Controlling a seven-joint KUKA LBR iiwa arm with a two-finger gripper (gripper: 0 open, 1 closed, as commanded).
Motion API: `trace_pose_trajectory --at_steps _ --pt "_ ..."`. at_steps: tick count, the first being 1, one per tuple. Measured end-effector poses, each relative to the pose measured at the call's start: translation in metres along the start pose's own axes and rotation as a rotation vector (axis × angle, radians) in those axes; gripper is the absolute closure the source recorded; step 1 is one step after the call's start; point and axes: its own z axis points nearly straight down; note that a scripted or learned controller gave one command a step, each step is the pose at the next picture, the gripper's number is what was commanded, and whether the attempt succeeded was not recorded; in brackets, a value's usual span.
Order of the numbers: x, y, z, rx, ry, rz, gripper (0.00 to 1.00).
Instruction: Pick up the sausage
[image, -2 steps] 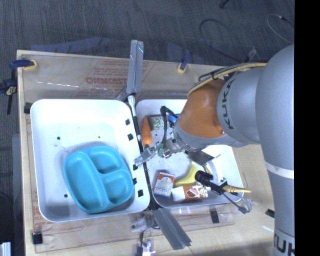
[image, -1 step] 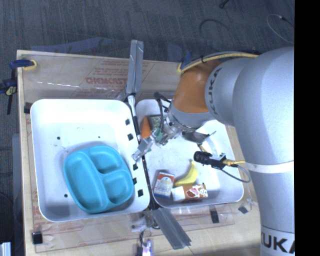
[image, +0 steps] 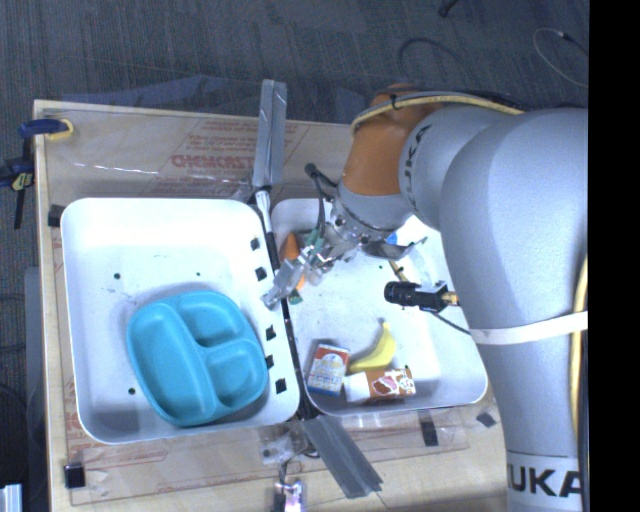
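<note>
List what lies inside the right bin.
In the right bin, a banana, a small carton and a red-brown packet lie near the front wall. The arm covers the far part, so anything beneath it is hidden.
</note>
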Motion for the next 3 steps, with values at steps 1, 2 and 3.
trace_pose_trajectory --at_steps 1,2,3 --pt "0.039 -0.04 -0.008 -0.141 -0.122 0.043 0.0" --pt "0.056 -0.083 -0.018 -0.176 -0.125 0.167 0.0" --pt "0.056 -0.084 -0.018 -0.175 -0.125 0.167 0.0"
